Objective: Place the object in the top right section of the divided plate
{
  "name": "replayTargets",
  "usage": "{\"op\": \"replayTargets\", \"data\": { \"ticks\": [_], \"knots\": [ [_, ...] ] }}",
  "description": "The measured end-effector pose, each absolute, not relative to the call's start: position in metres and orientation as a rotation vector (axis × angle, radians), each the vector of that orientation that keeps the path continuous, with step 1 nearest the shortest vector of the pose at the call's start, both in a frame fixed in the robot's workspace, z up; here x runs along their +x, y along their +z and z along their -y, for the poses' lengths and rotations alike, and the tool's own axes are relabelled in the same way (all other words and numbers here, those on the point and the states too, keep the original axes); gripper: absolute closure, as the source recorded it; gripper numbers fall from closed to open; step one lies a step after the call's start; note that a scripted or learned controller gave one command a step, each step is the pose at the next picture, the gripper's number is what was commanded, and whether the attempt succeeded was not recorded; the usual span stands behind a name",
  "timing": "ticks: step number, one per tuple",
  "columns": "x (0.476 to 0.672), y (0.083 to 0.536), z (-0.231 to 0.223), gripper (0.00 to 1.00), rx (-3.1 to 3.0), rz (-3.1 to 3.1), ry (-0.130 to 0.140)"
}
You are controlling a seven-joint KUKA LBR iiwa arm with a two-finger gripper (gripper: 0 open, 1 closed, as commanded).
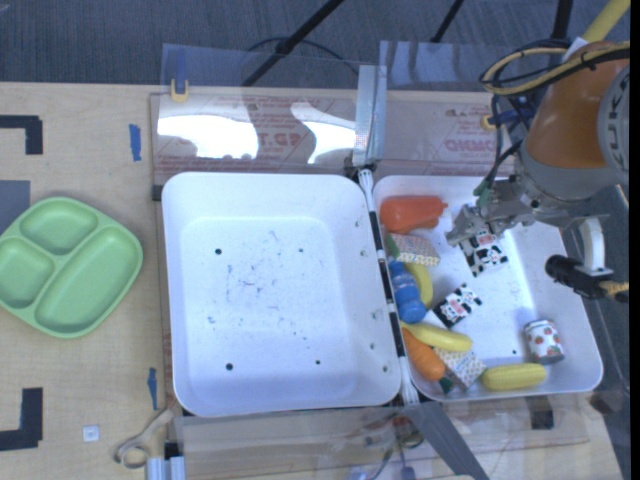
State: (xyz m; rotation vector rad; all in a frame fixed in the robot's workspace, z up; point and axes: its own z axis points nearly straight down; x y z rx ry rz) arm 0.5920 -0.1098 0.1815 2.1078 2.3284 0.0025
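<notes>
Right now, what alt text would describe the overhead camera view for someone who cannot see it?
A grey and orange robot arm reaches from the right over the right white bin, which holds small toys and play food. The left white bin sits beside it, and a green divided plate rests on the bench at far left.

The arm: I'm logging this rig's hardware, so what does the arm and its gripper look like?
The arm is grey with a broad orange band above the wrist. Yellow and black cables loop over its top. The gripper is a small grey metal two-finger unit on the wrist.
</notes>
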Motion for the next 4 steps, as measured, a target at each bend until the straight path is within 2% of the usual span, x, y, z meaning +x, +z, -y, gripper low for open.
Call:
{"op": "replayTargets", "data": {
  "ticks": [1, 2, 3, 4],
  "knots": [
    [0.559, 0.201, 0.041, 1.00, 2.471, -1.946, -0.002],
    [0.528, 0.250, -0.021, 1.00, 2.867, -1.286, -0.004],
    [0.480, 0.206, -0.073, 1.00, 2.853, -1.321, -0.007],
    [0.479, 0.250, -0.076, 1.00, 2.844, -1.337, -0.003]
  ]
}}
